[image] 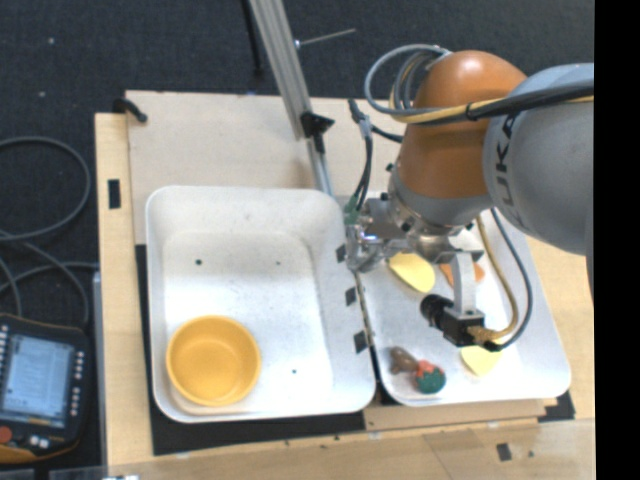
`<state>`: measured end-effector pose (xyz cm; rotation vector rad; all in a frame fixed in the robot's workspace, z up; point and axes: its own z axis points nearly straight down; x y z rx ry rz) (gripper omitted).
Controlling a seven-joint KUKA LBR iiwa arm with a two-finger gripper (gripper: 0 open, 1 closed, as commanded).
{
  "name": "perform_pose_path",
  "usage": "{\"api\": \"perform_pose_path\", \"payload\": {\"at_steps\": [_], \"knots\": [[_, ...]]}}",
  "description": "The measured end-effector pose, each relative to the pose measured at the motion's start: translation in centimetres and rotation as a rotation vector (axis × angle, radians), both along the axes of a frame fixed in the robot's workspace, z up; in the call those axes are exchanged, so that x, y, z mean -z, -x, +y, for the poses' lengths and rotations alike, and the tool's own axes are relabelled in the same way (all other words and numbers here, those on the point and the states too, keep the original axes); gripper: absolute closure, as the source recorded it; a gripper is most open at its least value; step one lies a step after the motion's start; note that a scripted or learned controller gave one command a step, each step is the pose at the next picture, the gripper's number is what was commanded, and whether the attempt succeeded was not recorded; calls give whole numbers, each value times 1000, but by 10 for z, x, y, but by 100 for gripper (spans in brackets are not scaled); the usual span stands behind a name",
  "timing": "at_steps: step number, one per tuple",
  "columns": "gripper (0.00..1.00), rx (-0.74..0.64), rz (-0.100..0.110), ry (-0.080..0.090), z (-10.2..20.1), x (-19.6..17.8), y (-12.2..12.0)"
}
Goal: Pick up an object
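Note:
In the right bin (540,368) lie a pale yellow flat piece (411,272), a smaller yellow piece (481,360), a brown lump (402,360) and a small green and red object (430,377). An orange sliver (477,272) peeks out beside the arm. The grey arm with its orange band (455,138) hangs over the right bin's far left part. My gripper (372,240) sits at the wall between the bins, close to the pale yellow piece. The wrist hides the fingertips.
A yellow bowl (213,359) rests in the near left corner of the left bin (240,218). A slanted aluminium rail (285,63) rises behind the bins. Cables loop around the wrist, and a teach pendant (35,383) lies at the far left.

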<state>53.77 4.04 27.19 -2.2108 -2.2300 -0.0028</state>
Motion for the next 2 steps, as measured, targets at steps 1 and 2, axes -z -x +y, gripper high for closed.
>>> {"api": "perform_pose_path", "payload": {"at_steps": [1, 2], "knots": [[100, 2, 1, 1, 42, 19, 15], [0, 7, -1, 2, 39, 18, 14]]}}
